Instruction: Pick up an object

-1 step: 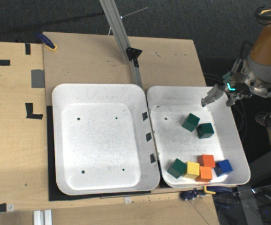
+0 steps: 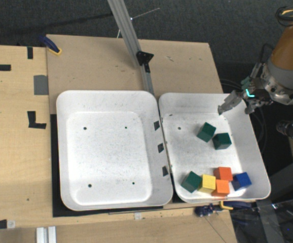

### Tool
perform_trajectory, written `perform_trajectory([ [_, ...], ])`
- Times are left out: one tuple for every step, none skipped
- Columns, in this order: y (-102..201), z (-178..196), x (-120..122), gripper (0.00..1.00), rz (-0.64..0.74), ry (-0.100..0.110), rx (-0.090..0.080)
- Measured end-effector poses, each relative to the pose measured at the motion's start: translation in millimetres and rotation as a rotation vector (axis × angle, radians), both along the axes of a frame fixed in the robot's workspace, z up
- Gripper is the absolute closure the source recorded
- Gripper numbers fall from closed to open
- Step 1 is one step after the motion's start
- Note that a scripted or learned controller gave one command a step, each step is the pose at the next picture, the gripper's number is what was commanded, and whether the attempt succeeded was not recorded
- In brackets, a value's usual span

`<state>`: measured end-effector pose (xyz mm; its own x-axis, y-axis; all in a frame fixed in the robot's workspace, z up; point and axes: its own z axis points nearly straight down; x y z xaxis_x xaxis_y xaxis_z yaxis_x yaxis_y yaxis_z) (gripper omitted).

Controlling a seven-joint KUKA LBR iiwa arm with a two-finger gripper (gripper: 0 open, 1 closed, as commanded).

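The right bin (image 2: 187,108) holds several small blocks. Two dark green cubes (image 2: 206,132) (image 2: 221,140) sit near its middle. Along its front edge lie another green cube (image 2: 191,181), a yellow block (image 2: 208,182), two orange blocks (image 2: 223,174) (image 2: 221,187) and a blue block (image 2: 242,180). My gripper (image 2: 236,108) hangs over the bin's back right corner, above and right of the two green cubes. It is open, with nothing between its fingers.
The left bin (image 2: 65,135) lies beside the right one, sharing a middle rim. A slanted metal pole (image 2: 129,27) rises behind the bins. Wooden benchtop (image 2: 14,135) extends to the left, and cables run near the arm on the right.
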<state>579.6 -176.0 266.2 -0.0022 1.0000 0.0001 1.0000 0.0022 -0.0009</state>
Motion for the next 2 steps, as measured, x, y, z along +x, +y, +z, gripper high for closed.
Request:
perform_trajectory([
  [-4, -45, -2, 0.00, -0.002, 0.005, -0.001],
  [-9, -108, -6, 0.00, -0.002, 0.007, 0.000],
])
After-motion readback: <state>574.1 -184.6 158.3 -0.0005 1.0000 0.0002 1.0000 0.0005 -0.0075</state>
